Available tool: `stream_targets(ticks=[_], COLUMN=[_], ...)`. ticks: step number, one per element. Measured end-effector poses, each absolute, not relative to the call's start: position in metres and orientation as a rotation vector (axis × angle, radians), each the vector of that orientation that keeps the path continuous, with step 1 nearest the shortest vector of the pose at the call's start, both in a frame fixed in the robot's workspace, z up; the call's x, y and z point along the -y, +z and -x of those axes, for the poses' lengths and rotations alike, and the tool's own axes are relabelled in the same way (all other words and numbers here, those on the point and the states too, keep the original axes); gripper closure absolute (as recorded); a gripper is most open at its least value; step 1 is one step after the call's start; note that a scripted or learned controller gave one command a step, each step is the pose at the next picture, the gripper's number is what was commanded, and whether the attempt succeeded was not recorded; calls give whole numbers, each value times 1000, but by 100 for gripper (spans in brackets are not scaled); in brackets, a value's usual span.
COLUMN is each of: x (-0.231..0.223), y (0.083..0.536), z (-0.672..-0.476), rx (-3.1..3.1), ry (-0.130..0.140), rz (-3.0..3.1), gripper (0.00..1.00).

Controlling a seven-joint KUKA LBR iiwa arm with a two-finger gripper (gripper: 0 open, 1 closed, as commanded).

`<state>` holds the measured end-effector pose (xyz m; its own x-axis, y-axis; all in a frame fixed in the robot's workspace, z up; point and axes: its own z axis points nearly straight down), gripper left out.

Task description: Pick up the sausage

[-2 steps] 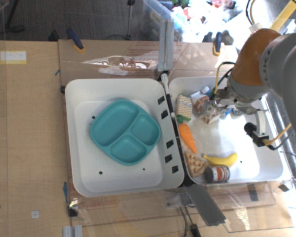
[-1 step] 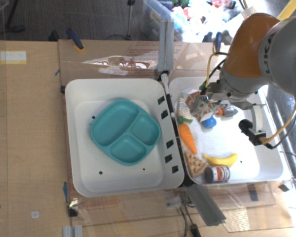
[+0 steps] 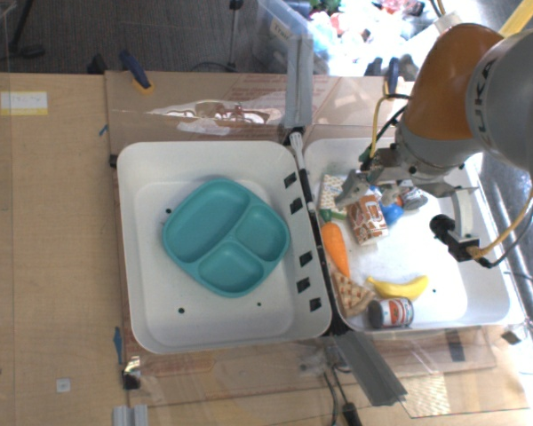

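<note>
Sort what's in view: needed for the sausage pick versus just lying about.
Job: grey two-finger gripper; reddish-brown white-marked piece beneath it, possibly the sausage, unconfirmed.
Lying about: orange carrot; yellow banana; red-labelled can; tan waffle-like piece; teal divided plate in the white left bin.

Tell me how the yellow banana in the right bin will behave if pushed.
The curved yellow banana would probably pivot or rock rather than roll straight. Its smooth skin looks slippery on the right white bin. Pushed leftward, it may bump the small can lying close below.

Matt teal plastic plate, smooth white plastic bins, glossy banana
</note>
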<state>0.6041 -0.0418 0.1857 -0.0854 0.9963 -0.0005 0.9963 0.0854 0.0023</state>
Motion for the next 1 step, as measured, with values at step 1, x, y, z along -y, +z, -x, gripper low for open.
stream_targets(ticks=[1], x=[42], y=[186], z=[-604], rx=[-2313], ry=[2], rz=[-2123], gripper=[0])
